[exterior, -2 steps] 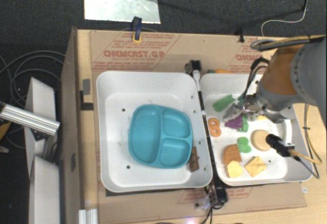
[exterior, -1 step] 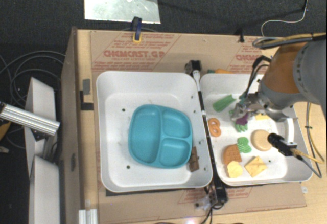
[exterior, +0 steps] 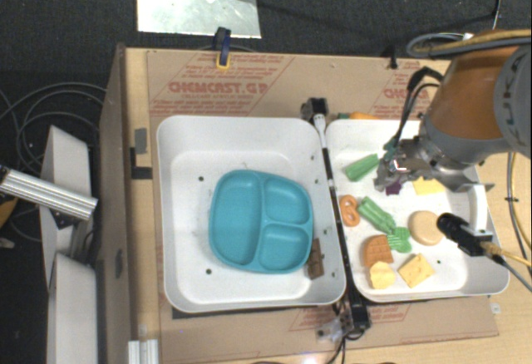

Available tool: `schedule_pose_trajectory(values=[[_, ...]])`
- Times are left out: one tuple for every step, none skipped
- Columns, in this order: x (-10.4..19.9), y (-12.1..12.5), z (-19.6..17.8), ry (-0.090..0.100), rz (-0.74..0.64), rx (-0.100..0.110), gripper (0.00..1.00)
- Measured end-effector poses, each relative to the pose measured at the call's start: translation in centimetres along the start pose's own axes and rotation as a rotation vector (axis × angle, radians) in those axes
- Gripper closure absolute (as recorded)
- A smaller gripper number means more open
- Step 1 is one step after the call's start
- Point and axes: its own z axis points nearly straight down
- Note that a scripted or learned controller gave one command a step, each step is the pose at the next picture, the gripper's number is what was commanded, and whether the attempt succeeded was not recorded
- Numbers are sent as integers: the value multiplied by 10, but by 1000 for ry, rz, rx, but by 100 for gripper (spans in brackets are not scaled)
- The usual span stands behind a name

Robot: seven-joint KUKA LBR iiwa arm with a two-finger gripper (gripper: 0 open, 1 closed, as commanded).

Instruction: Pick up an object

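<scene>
The gripper [exterior: 391,175] hung low in the right bin [exterior: 486,275], just above a purple piece [exterior: 394,186] beside a green one [exterior: 361,166]. Whether it was apart or together could not be told. This looked like the reach; next it needed to close on one piece and lift.

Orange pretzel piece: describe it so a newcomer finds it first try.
Start at the right-hand white bin, the one crowded with toy food. Go to its left wall, beside the divider between the two bins, about halfway down. The orange pretzel lies there, just left of the green pieces; it is the only looped shape with holes through it, while the neighbours are solid blocks and pods.
</scene>
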Motion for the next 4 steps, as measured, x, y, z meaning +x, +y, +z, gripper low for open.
schedule_pose_trajectory(values=[[58, 19, -14, -1, 0, 6, 100], [64, 16, -27, -2, 4, 7, 100], [28, 42, -34, -4, 11, 5, 100], [-14, 45, -20, -5, 14, 8, 100]])
